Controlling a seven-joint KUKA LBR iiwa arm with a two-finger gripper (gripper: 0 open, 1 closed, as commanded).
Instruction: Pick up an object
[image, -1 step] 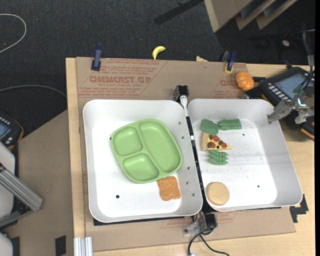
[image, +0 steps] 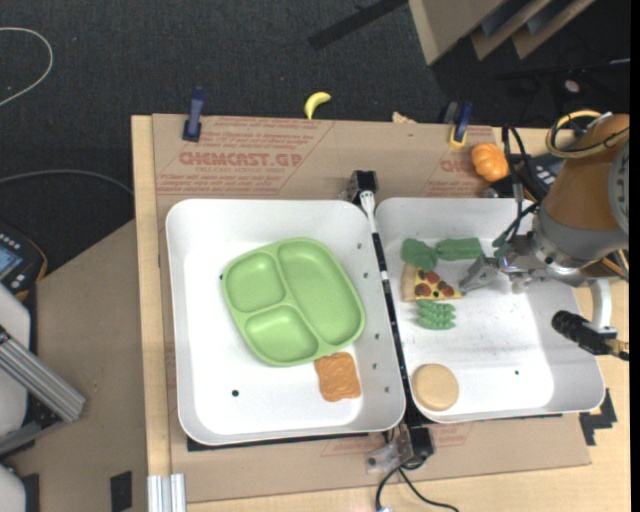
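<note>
Bright, even overhead light. Nearly blown out on the white bins (image: 200, 300); soft, short shadows under the green divided plate (image: 292, 300). Dim and murky along the dark floor (image: 100, 60), upper left. Slightly soft throughout.

Bench (image: 250, 150): brown board top, printed lettering along the far side

Left bin (image: 200, 300) and right bin (image: 560, 385), white and shallow, side by side, touching at the middle; blue clamp (image: 193, 115) at far left edge; second clamp (image: 460, 122) at far right; yellow banana (image: 317, 103) at far edge between them; orange fruit (image: 489, 161) beside the right bin's far corner.
</note>
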